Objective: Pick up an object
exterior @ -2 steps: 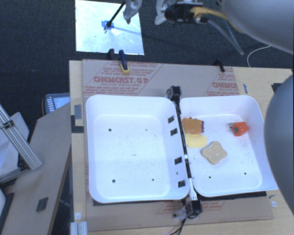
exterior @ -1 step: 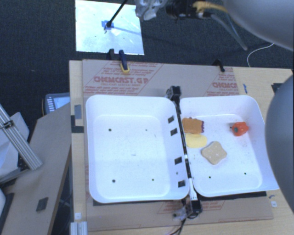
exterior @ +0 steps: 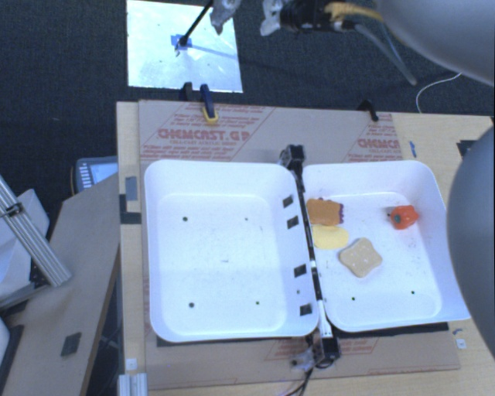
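Reaching: my arm (exterior: 456, 46) comes in from the right and crosses the top of the view, high over the bench; its grey body is large and blurred at the upper right corner and again along the right side.
Wrist: it points to the left, with yellow and grey cables (exterior: 352, 11) running along it.
Gripper: my gripper (exterior: 246, 15) is at the top edge, above the dark floor and well apart from both bins; two pale fingers hang with a gap between them, so it looks parted, and nothing is between them.
Bench: a wooden bench (exterior: 128, 155) carries a brown cardboard sheet (exterior: 255, 128) with red printed letters, and the two bins sit on it side by side.
Left bin: the left bin (exterior: 155, 232) is white and shallow, with small dark dots on its floor.
Right bin: the right bin (exterior: 433, 294) touches the left one along the middle, where black clips (exterior: 298, 271) join them.
Objects: all lie in the right bin. A tan toast-shaped piece (exterior: 360, 257) is near the centre; a flat yellow piece (exterior: 330, 237) is just beside it; an orange block (exterior: 325, 211) with a purple edge is close above the yellow one; a small orange-red object (exterior: 401, 216) is apart, toward the right wall.
Room: a dark carpet floor (exterior: 62, 69) is behind the bench, with a shiny metal plate (exterior: 158, 54) on it; an aluminium bar (exterior: 31, 240) is at the left.
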Motion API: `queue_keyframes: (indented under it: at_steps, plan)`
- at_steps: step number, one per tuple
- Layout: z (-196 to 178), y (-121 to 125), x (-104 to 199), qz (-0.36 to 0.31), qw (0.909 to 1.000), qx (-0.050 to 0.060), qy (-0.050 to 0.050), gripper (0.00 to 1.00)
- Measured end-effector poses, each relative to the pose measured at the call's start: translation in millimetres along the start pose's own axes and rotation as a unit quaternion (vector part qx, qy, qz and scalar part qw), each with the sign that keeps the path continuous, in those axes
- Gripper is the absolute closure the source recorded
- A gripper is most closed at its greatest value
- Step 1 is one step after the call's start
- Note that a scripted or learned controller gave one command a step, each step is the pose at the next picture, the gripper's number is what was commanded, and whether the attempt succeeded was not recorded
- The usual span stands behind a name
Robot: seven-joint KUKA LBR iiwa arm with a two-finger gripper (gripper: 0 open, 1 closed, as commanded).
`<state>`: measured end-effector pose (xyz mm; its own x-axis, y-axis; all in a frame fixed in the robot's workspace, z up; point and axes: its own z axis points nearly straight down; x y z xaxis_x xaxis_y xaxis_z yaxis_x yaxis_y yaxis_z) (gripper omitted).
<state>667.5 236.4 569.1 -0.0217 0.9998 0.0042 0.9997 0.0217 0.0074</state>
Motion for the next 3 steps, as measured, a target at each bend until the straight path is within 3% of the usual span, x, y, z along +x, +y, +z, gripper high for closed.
queue_keyframes:
  at_steps: [1, 2, 3]
  plan:
    - [-11.3, -0.1, 0.7, -0.002, 1.0, -0.001, 0.001, 1.0]
    - [-11.1, -0.1, 0.7, -0.002, 1.0, -0.001, 0.0, 0.0]
    - [-22.8, -0.3, 1.4, -0.004, 1.0, -0.002, 0.001, 1.0]
